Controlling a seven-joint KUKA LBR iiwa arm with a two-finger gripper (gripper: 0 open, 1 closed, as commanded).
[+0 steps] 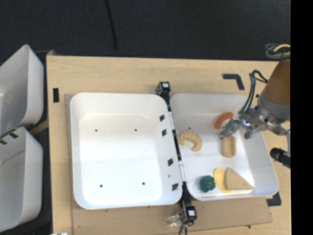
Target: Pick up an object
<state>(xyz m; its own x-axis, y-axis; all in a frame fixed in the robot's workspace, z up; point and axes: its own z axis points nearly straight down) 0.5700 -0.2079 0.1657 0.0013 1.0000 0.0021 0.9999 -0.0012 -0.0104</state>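
In the right bin (261, 177), the end effector (238, 128) hangs spread wide, grasping nothing, just above a small bread roll (228, 146) that looks light and firm; pinch its narrow middle.

Glossy white plastic bins (117, 199), matt wooden bench (58, 146)

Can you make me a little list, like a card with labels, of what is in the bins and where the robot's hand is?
left bin: white, shallow
right bin: white, holds the toy food
croissant: tan, near the divider between the bins
red piece: orange-red, far side of the right bin
bread roll: tan, middle of the right bin
green piece: near the right bin's front edge
yellow piece: beside the green piece
wedge: pale tan, by the yellow piece
gripper: above the bread roll and red piece, holding nothing visible
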